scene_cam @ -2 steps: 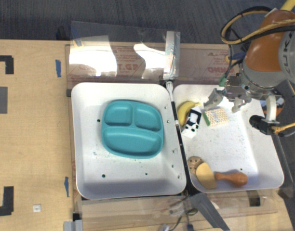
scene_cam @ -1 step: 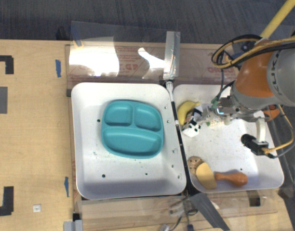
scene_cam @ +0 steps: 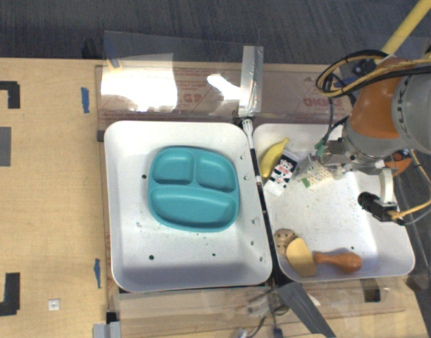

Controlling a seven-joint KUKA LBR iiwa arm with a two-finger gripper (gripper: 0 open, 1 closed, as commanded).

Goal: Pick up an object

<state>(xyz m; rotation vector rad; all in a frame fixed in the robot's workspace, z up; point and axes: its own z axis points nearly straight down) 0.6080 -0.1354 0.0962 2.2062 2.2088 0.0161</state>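
The pincer (scene_cam: 320, 169) hangs low in the right bin (scene_cam: 342, 210); its grip cannot be told. Just left lie a banana (scene_cam: 272, 157) and card (scene_cam: 282, 171); a wooden brush (scene_cam: 317, 259) sits well below.

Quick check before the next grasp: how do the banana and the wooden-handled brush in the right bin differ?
The banana is yellow and curved; the brush is tan-headed with a straight orange-brown handle. The banana lies at the bin's far left corner against the divider wall, the brush along the near edge. The banana runs roughly front to back, the brush sideways. Both rest flat in the right bin, apart from the gripper.
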